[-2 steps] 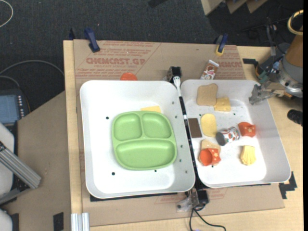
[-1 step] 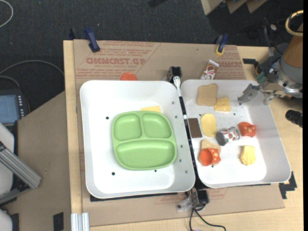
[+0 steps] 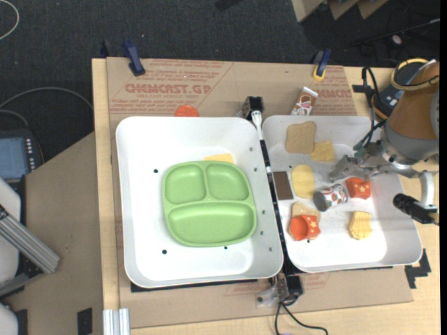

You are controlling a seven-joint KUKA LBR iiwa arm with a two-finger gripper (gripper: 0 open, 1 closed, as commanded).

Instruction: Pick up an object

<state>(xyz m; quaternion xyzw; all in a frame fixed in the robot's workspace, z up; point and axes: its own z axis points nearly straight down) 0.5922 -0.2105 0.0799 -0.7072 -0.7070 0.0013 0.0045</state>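
Lit evenly and brightly from overhead, with soft, short shadows under the green divided plate [image 3: 208, 203] and along the white bins' rims [image 3: 126, 187]. Mild glare washed out the right bin [image 3: 391, 246]. Dark floor beyond the surface [image 3: 112, 103] underexposed. Slightly soft focus throughout, small items grainy.

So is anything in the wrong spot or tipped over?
A small carton lies tilted on the bench just beyond the right bin, outside both bins. A little can lies on its side in the right bin among the toy foods. A yellow piece pokes out from behind the green tray.
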